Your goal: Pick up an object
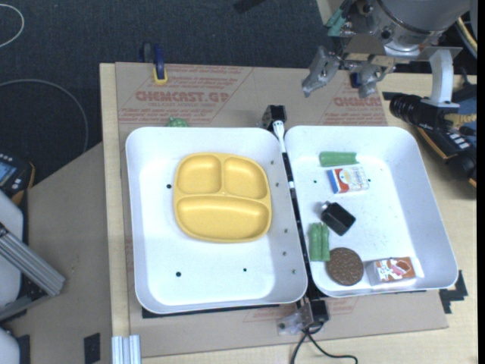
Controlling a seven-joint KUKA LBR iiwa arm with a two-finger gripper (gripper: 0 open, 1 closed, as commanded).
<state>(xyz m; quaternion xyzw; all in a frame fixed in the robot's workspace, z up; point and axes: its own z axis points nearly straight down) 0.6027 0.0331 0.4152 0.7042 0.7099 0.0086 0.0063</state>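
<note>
Small black block (338, 218) lies mid right bin (424, 165), clear for grasping; gripper (342, 76) hangs spread and bare beyond the bin's far edge.

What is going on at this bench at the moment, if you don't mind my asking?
A grey robot arm is set to pick up an object. Its pincer hangs open and holds nothing, above the far edge of the right white bin. That bin holds a green strip, two small printed packets, a black block, a green pod and a brown disc. A yellow divided plate lies in the left white bin.
</note>
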